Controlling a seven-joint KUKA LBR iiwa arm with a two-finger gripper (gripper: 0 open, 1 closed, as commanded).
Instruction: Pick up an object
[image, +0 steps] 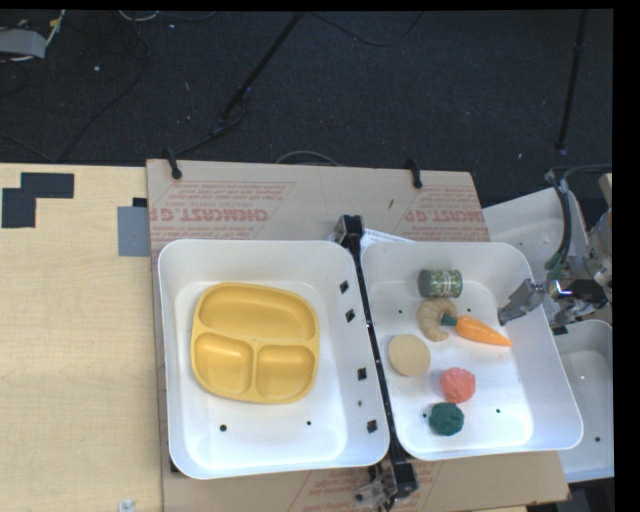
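Gripper (545, 300) low at right bin's (545, 425) right rim, reaching in from right, jaw state unclear, carrot (483, 333) near.

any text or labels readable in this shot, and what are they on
"CHEMCAST GP", printed in red and reading upside down from this view, on the cardboard sheet behind the left bin.
The same red print repeats at the sheet's right; only "GP" is legible there.
Red print on the cardboard's front edge: too blurred to read.

A robotics lab: two white bins (255, 250) clamped on a cardboard sheet (300, 200) over a pale wood surface (70, 330), cables (260, 65) trailing across dark carpet (400, 90) at twelve o'clock.
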